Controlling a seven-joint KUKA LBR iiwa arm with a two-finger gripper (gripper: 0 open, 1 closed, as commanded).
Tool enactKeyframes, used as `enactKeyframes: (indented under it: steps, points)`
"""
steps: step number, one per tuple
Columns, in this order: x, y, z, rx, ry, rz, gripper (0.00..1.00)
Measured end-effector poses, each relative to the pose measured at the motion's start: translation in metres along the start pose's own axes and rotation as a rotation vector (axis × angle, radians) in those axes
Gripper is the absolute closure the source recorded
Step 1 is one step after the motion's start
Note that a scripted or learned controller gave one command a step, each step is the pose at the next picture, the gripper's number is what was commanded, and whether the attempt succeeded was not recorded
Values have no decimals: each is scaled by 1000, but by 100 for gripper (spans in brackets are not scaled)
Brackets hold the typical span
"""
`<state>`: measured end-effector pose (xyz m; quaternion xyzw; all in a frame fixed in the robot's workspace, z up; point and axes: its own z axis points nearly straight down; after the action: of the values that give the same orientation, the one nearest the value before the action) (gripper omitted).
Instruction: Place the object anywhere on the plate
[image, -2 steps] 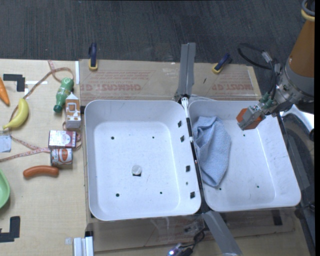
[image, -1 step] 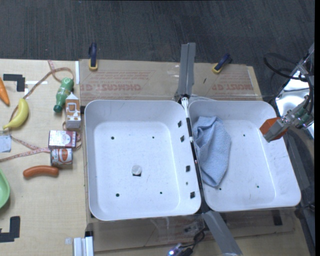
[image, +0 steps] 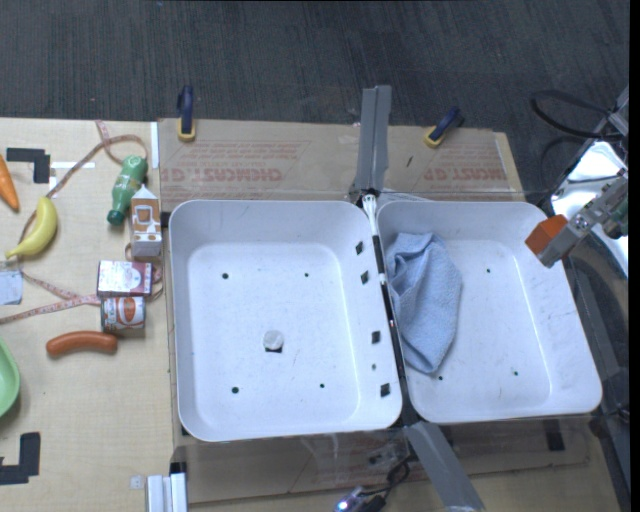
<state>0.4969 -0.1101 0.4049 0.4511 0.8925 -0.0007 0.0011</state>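
**Claw** (image: 541, 245): hanging over the right rim of the right bin (image: 560, 395), below the arm's orange band (image: 549, 235). Whether it is open or shut cannot be told, and nothing is showing in its hold.

**Task's thing:** probably the blue-grey cloth (image: 427, 297), lying crumpled against the right bin's left wall. A small pale disc (image: 273, 341) is sitting in the left bin (image: 190, 400), well apart.

**Plate:** a green plate (image: 5, 378) is peeking in at the far left, outside both bins.

**Risks:**
- The limp cloth may be slipping or trailing during the long carry.
- It may be snagging on the divider (image: 378, 290).
- It may be draping off the plate's edge.

**Writing:** the cardboard (image: 270, 160) is bearing red print, upside down, seemingly "CHEMCAST". The can (image: 124, 313) and carton (image: 146, 230) labels are too small to read.
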Motion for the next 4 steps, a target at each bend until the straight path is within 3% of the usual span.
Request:
enactKeyframes:
  steps: [1,2,3,4]
  points:
    - [19,40,22,2,3,-81,100]
    - [-14,34,10,0,1,-214,100]
    - [-68,24,5,1,1,-241,100]
    - [-49,51,23,1,3,-366,100]
